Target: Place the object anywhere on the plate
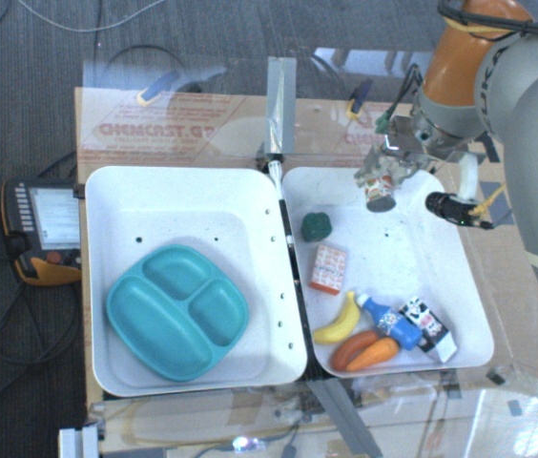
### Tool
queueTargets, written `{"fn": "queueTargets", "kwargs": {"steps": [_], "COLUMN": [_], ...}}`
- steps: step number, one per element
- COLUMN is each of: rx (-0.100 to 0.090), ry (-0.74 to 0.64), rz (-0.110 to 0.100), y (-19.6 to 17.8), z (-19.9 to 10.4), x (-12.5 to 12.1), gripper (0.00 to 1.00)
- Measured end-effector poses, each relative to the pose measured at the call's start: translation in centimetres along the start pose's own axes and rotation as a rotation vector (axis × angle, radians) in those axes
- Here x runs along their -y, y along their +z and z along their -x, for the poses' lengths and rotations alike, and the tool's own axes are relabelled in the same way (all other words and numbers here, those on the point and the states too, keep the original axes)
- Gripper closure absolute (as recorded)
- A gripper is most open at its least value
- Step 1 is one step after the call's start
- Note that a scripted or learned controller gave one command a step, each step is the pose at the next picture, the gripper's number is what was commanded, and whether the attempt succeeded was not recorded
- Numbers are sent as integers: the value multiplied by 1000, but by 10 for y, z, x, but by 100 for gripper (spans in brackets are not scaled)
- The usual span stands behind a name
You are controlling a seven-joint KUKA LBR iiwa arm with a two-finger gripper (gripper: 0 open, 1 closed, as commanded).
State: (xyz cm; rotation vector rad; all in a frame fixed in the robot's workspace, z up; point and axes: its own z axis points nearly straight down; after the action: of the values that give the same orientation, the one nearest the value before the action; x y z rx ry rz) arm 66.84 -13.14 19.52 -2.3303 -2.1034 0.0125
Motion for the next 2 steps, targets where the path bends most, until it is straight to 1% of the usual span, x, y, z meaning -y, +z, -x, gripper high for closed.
{"fn": "queueTargets", "kwargs": {"steps": [1, 2], "rx": [-3, -3], "ry": [-171, -235], "rz": [1, -1], "y": [-52, 8], "z": [-80, -110], "x": [86, 98], "gripper": [100, 100]}}
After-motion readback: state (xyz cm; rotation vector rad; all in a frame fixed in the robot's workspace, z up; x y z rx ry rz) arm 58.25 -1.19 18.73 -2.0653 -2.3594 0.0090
